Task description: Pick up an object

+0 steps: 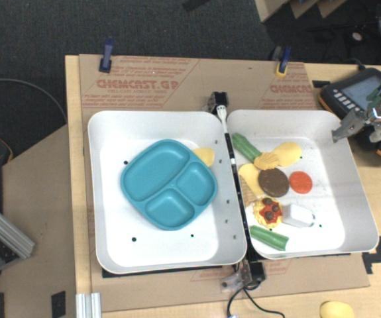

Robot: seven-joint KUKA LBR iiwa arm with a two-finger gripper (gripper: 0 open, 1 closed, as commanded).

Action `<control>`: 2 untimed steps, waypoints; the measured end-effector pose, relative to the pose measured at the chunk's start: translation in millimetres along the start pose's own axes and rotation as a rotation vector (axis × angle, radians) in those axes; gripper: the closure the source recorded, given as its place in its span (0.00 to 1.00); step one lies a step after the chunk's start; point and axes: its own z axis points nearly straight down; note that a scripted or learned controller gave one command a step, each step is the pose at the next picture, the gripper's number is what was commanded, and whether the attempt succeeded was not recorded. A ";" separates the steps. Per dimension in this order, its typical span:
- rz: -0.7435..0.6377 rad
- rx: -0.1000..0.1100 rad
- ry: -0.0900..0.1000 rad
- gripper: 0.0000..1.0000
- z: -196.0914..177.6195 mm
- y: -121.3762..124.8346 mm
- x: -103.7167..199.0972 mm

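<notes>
The two white bins sit side by side on the bench, and the gripper (361, 121) hangs at the upper right rim of the right bin (349, 177), just outside its corner, so everything it might take lies to its left and lower in the view. The left bin (110, 197), well apart from the gripper, carries the largest thing, a blue divided plate (169, 184), with a pale yellow piece (204, 155) touching the plate's upper right edge. The pickable clutter is nearer, heaped in the left half of the right bin: a green pepper-like piece (246, 146) whose long axis runs diagonally from upper left to lower right, a cream chicken-leg shape (281, 156) lying roughly crosswise toward the gripper, a brown disc (273, 182) resting against a yellow piece (249, 178), a red disc (301, 182) just beside the brown one and closest to the gripper's side, then a white block (299, 216), a small pizza-like piece (269, 211) and a green stick (268, 238) at the bottom. The red disc or the chicken leg looks the shortest reach, down and to the left. The arm comes in low from the right with its wrist near the rim; whether the gripper is spread or closed cannot be told here, and nothing is seen in its grasp.
</notes>
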 end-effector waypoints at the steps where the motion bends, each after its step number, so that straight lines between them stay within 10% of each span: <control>1: -0.004 -0.020 -0.004 0.00 -178.4 -50.2 30.6; 2: -0.001 -0.005 -0.003 1.00 -178.3 -48.7 29.6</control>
